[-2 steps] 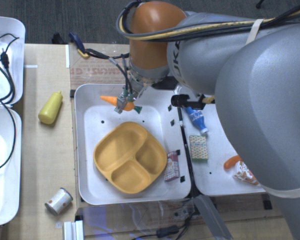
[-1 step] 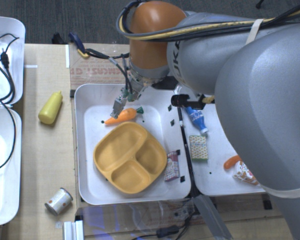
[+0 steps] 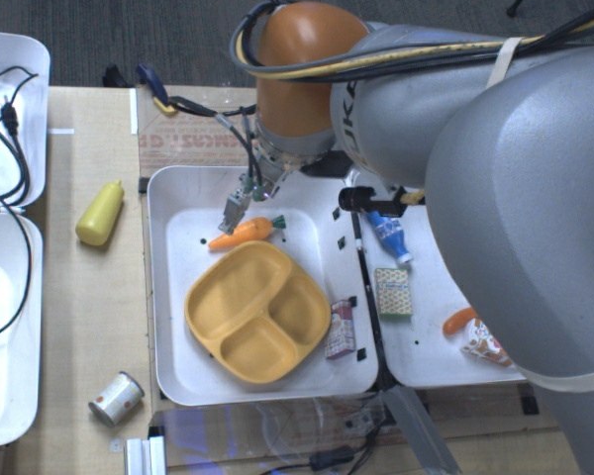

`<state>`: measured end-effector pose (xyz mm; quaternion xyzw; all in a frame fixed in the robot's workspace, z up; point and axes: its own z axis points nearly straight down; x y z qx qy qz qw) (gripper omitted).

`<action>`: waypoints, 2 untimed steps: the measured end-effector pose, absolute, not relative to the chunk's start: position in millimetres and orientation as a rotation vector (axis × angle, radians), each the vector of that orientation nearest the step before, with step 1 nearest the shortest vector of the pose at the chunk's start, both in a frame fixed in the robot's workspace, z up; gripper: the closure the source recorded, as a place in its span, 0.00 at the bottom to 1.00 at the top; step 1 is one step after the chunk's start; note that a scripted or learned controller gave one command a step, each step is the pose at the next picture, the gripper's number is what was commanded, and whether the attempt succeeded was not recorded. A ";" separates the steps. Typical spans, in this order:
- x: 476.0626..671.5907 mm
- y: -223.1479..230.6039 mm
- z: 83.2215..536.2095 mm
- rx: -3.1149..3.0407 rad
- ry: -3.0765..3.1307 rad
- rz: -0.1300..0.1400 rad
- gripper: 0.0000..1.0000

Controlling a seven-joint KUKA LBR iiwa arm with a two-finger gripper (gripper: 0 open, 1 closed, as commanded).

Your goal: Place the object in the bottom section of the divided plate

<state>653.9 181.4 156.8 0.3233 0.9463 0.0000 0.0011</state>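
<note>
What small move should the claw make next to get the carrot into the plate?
Probably a short drop straight down onto the carrot. The claw hangs just above it with nothing between its tips, and the carrot lies on the bin floor beside the top edge of the divided plate, not yet in any section. Whether the tips straddle it is hard to judge from this slant.

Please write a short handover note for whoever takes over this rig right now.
Gripper: low in the left bin, just above the carrot's left part; whether it grips cannot be judged.
Carrot: lying on the bin floor beside the top edge of the yellow plate.
Done: none of the plate's sections holds anything.
Left: grip the carrot, lift it, set it in the plate's bottom section.
</note>
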 end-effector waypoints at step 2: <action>653.9 181.4 156.8 1.015 2.971 0.000 0.00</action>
